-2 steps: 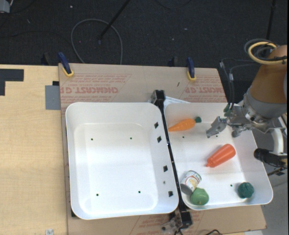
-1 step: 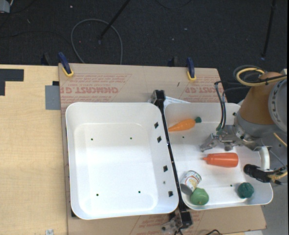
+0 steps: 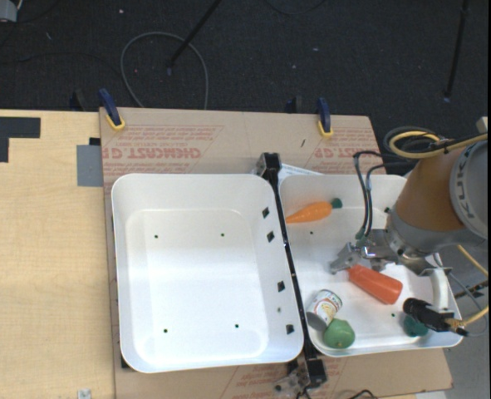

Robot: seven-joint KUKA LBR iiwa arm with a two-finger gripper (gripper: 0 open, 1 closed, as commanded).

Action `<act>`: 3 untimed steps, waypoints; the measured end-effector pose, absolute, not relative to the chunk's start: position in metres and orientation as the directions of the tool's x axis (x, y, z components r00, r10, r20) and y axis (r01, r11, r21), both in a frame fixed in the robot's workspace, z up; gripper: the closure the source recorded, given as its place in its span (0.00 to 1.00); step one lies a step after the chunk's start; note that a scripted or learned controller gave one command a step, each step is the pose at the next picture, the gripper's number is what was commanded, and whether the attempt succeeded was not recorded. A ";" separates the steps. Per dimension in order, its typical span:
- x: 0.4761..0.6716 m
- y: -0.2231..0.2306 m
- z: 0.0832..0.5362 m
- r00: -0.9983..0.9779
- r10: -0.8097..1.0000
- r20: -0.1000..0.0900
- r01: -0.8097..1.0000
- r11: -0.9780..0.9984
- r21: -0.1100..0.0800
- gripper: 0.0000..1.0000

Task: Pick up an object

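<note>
From where I stood, the arm point(image 3: 432, 206) reached into the right bin point(image 3: 316, 252) with the gripper point(image 3: 353, 258) low over the floor, and I could not tell whether it was spread or pressed together. Nothing showed as held in it. Just beside it, toward the bin's near corner, lay a red piece point(image 3: 375, 283), stubby and lying at a slant; that looked like the likeliest thing to go for. To my eye it was a light, stiff plastic toy, smooth enough to slip, so a hold across its short width near the middle would have served best, since a pinch near an end might have let it twist out. A carrot point(image 3: 308, 214) lay well apart by the far wall. A small can point(image 3: 326, 307), tipped over, touched a green lump point(image 3: 339, 334) at the near rim; both seemed rounder and more apt to roll away.
</note>
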State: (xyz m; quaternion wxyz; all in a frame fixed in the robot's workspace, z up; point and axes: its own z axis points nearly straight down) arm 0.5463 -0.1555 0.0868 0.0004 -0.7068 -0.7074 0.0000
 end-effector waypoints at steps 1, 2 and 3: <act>0.547 -0.157 0.098 0.002 1.000 0.000 1.000 -0.002 0.001 1.00; 0.577 -0.103 0.136 -0.005 1.000 0.000 1.000 0.005 0.003 1.00; 0.662 -0.096 0.189 -0.002 1.000 -0.001 1.000 0.002 0.006 1.00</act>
